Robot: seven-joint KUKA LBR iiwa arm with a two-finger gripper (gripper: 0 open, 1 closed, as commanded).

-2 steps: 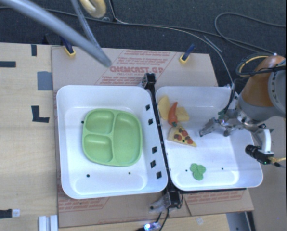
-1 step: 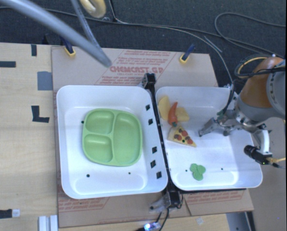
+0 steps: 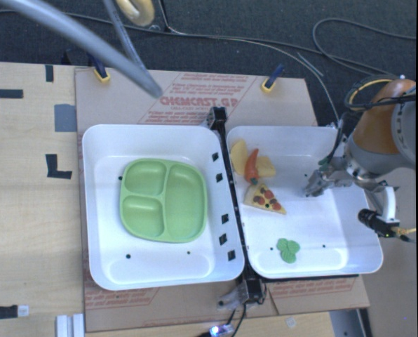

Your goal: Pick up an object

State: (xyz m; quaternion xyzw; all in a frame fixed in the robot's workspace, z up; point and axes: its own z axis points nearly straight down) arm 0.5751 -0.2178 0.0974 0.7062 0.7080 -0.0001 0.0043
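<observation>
Toward the right bin's right wall the tool is hanging low, its opening impossible to judge and nothing visibly held, while the nearest object, a pizza slice, is lying just leftward, its point aiming back at the tool.

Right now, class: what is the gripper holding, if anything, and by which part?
Nothing is seen held. The gripper sits low in the right bin, apart from the pizza slice.

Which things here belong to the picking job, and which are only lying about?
For the job: hand; pizza slice; red chili pepper; yellow toy food; green toy; right bin.
Lying about: green divided plate; left bin.
</observation>
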